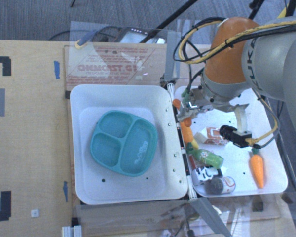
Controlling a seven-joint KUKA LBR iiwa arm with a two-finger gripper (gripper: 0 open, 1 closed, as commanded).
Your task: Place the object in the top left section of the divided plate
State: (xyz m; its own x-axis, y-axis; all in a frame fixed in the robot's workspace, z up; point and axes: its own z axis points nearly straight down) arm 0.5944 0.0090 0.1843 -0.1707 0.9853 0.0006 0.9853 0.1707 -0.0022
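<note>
The teal divided plate [123, 142] lies in the left white bin [84, 102], with two small sections on its left and one large section on its right. All three sections hold nothing. My gripper [186, 110] hangs low over the left edge of the right bin [274, 181], close to the wall between the bins. Just below it lies a small orange piece [187, 134], and another bit of orange [176, 102] shows at its left. Whether anything is between the fingers cannot be made out.
The right bin also holds a carrot [256, 168] at the right, a green bottle [208, 157], a small red-and-white carton [216, 136], a black-and-white item [203, 173] and a grey-topped can [219, 184] near the front. A clear sheet [113, 65] lies behind the left bin.
</note>
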